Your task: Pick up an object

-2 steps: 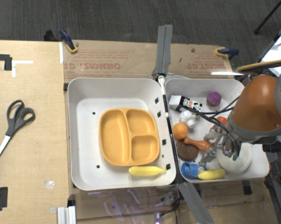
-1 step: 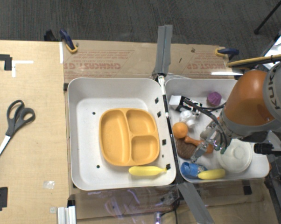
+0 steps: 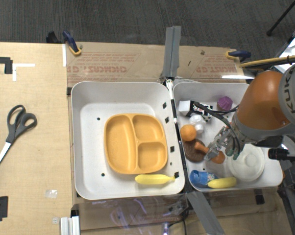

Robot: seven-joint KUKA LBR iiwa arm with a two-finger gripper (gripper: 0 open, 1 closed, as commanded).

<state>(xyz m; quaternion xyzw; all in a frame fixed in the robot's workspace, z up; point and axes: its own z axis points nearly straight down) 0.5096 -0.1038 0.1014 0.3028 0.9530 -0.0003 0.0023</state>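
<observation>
gripper [image 3: 225,148] – grip state unclear | over small orange-brown object [image 3: 216,156] – right bin [image 3: 272,179]

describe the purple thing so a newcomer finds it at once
Start at the right bin, the one the arm reaches into. Go to its far side, near the back wall: the purple ball sits there, just right of a black and white clutter. It is the bin's one purple thing; the orange ball lies nearer the divider.

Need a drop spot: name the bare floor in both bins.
Left bin: bare floor all around the yellow tray, widest at its left; a banana lies below it. Right bin: crowded under the gripper.
</observation>
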